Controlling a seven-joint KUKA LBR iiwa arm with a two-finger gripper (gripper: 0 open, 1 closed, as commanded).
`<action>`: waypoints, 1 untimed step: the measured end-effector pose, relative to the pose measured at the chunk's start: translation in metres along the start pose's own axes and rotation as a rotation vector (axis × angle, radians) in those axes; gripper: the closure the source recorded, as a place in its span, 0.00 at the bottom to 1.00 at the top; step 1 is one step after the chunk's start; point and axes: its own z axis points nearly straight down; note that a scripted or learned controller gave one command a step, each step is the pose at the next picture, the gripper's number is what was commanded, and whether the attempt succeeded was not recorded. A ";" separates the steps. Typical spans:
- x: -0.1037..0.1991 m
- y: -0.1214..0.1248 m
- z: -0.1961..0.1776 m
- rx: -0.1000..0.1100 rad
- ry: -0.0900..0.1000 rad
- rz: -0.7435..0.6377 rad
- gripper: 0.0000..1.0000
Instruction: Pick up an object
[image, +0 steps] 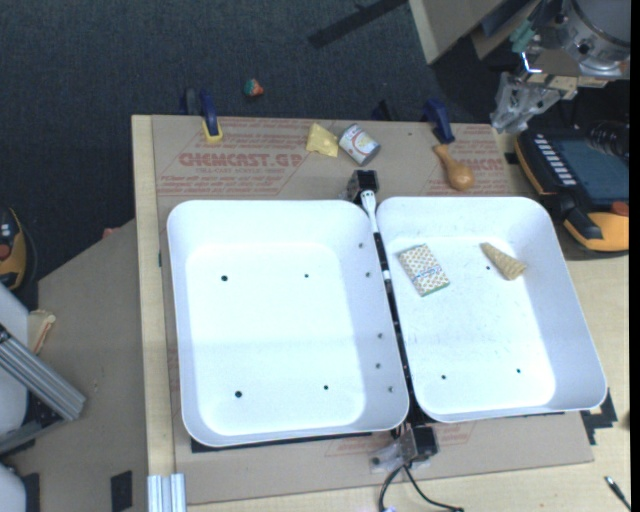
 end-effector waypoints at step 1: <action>-0.083 -0.021 -0.069 0.006 -0.006 0.014 1.00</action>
